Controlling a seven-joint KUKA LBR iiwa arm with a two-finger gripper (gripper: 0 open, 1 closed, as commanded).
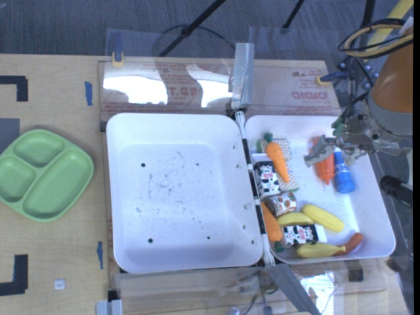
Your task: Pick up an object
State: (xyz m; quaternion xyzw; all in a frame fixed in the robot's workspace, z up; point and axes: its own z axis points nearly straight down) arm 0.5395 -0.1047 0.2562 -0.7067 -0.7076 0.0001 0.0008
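Orange toy (325, 168): lies in my right bin (371, 176), near its upper middle, directly under my gripper; its exact kind is hard to tell.
Blue bottle (344, 176): just beside the orange toy on its right, tilted.
My gripper (321, 152): hangs low over the orange toy, my fingers spread apart, with nothing between them.
Carrot (278, 161): near the bin's left wall, pointing up-left, resting over a small patterned box.
Cow-print carton (267, 178): just below the carrot, against the left wall.
Corn cob (322, 217): lower middle of the bin, lying slantwise.
Banana (319, 250): along the bottom wall, with a second cow-print carton (304, 234) just above it.
Left bin (131, 136): beside the right one, sharing the middle divider.
Green plate (42, 173): three compartments, on the tabletop (46, 84) well apart from both bins, to their left.
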